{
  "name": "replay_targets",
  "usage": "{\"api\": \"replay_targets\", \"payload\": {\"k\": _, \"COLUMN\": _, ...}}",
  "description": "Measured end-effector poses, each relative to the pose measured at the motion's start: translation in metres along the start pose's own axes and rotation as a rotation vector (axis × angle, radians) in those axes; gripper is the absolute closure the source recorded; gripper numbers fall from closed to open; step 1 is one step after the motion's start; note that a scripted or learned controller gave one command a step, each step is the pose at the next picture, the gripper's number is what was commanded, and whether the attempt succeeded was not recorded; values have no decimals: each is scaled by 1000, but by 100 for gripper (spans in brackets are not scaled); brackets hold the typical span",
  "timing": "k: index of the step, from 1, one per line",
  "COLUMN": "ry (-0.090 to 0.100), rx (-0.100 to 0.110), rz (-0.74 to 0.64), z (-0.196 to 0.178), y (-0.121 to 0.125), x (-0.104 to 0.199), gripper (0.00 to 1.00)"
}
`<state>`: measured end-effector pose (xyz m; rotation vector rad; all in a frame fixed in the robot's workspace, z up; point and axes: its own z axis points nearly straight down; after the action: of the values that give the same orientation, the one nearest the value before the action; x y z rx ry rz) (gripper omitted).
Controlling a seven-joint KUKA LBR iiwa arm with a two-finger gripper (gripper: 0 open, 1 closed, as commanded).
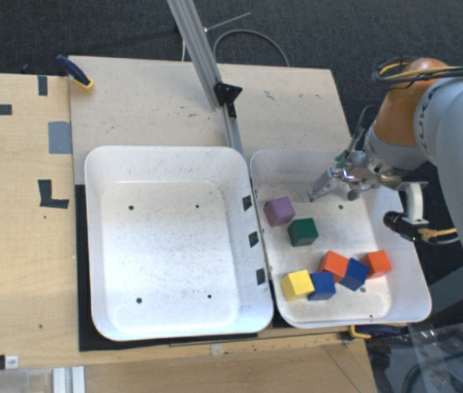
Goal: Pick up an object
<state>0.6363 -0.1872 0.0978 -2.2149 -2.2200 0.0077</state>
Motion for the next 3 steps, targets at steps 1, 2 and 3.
{"api": "replay_targets", "payload": {"k": 1, "ry": -1, "rx": -4, "rz": 0, "z": 7, "y": 0, "x": 1, "gripper": 0}}
{"api": "replay_targets", "payload": {"k": 2, "ry": -2, "rx": -5, "rz": -1, "z": -4, "y": 0, "x": 2, "gripper": 100}}
{"api": "replay_targets", "payload": {"k": 3, "ry": -2, "rx": -11, "rz": 2, "z": -49, "y": -4, "x": -2, "gripper": 100}}
